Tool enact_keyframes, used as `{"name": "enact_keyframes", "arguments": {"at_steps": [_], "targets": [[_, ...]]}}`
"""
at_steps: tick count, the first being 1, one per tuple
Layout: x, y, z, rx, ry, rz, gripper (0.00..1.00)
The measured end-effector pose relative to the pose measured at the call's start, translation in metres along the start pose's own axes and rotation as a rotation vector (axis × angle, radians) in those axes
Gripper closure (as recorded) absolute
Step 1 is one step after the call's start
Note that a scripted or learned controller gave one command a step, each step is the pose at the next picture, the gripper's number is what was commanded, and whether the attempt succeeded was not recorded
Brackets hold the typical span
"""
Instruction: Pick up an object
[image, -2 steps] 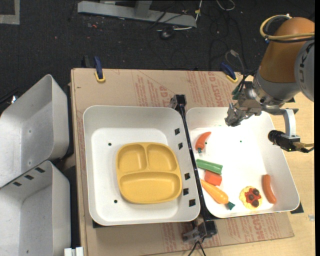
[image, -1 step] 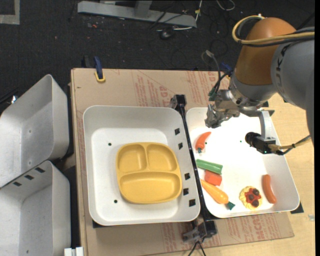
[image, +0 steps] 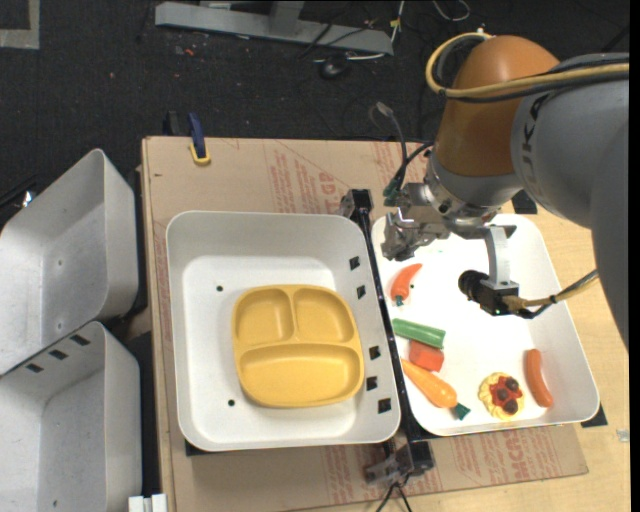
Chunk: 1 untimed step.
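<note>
My gripper (image: 402, 243) hangs over the far left corner of the right bin (image: 560, 300), pointing down. Just below it in the view lies an orange-red toy pepper (image: 403, 282), apart from the gripper. Further toward the front along the bin's left side lie a green toy vegetable (image: 417, 330), a small red piece (image: 426, 357) and an orange carrot (image: 432, 385). A small toy pizza (image: 501, 393) and a red sausage (image: 538, 377) rest near the front right corner. Nothing shows in the gripper.
The left bin (image: 200, 300) holds a yellow divided plate (image: 297, 345). A black divider (image: 372, 300) runs between the two bins. A black fitting on a cable (image: 482, 289) hangs from the arm over the right bin's middle. Two tilted white trays (image: 60, 260) stand at far left.
</note>
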<state>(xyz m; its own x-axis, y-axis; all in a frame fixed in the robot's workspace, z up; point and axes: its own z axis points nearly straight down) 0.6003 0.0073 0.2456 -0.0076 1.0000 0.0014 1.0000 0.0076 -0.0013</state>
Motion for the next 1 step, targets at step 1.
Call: {"name": "enact_keyframes", "arguments": {"at_steps": [1], "targets": [[0.0606, -0.0003, 0.0043, -0.001, 0.000, -0.001, 1.00]]}}
